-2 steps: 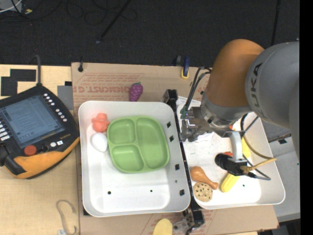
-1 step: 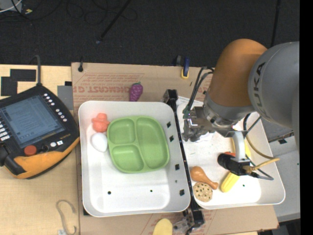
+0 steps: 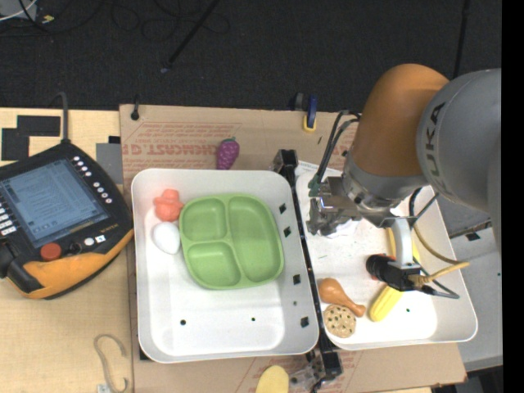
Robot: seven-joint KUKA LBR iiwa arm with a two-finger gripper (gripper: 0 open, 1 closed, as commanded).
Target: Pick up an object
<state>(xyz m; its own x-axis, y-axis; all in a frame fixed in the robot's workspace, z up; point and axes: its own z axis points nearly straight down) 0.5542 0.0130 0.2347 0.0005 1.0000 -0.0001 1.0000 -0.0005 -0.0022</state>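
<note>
Camera view: pincer (image 3: 322, 218) low over right bin (image 3: 458, 330), nothing visibly gripped; open or closed, cannot tell. Approach step, by the look. Drumstick (image 3: 337, 292), cookie (image 3: 339, 321), corn (image 3: 383, 303) just below-right. Next: descend squarely onto one.

1 fixed camera looks down at a slant on the tabletop (image 3: 74, 334), taking in both white bins (image 3: 213, 334) whole, the arm (image 3: 434, 137) entering from the right.

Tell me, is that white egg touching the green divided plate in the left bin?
Touching, as far as the camera view shows: the white egg sits right against the left rim of the green plate, with no white bin floor showing between them.
</note>
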